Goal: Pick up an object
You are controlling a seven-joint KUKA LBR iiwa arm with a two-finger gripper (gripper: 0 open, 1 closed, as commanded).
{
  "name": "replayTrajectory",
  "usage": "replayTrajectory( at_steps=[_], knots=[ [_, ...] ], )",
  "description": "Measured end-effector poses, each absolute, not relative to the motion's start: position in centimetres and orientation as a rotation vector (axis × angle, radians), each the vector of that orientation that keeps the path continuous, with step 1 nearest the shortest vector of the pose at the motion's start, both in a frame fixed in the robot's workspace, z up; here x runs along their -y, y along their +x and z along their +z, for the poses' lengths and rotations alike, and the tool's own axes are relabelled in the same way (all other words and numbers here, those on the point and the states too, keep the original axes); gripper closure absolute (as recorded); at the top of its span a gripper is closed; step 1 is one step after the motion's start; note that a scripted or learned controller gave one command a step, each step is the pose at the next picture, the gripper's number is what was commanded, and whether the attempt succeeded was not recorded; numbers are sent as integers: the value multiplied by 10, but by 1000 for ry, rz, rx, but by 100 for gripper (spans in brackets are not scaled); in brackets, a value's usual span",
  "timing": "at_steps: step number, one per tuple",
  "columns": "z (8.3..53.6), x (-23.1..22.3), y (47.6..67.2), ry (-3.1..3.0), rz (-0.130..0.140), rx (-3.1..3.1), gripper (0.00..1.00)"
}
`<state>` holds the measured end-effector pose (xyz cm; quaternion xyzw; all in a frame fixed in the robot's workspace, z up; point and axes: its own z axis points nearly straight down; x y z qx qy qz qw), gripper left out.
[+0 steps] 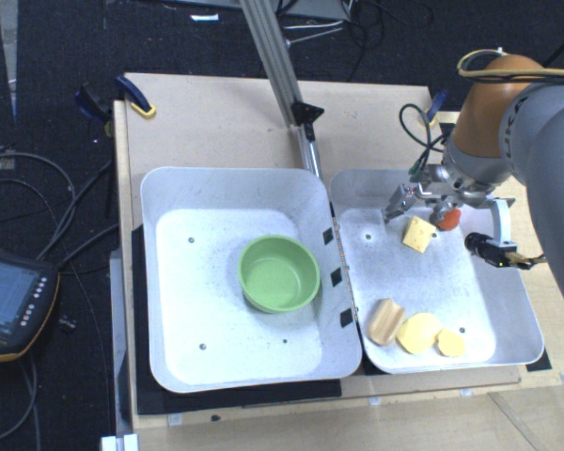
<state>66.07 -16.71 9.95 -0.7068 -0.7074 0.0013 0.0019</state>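
You have the gripper [423,205] in the right bin [508,318], upper part of the frame. The yellow block [417,234] lies just below it, tilted, possibly touching. I cannot tell its opening or whether it grips anything. Green bowl [280,272] sits left.

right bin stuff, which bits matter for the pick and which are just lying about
In play:
- gripper, low over the right bin
- yellow cheese-like wedge just under it
- small red piece beside the gripper

Lying about:
- tan bread-like piece
- two yellow rounds
- green bowl in the left bin
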Motion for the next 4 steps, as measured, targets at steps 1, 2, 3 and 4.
replayTrajectory(
  at_steps=[1, 2, 3, 4],
  knots=[
    [113, 167, 662, -2220, 0, 2224, 100],
    [171, 174, 669, -2223, -4, 2225, 100],
    [234, 171, 670, -2224, -4, 2225, 100],
    [212, 170, 670, -2220, 1, 2222, 100]
  ],
)
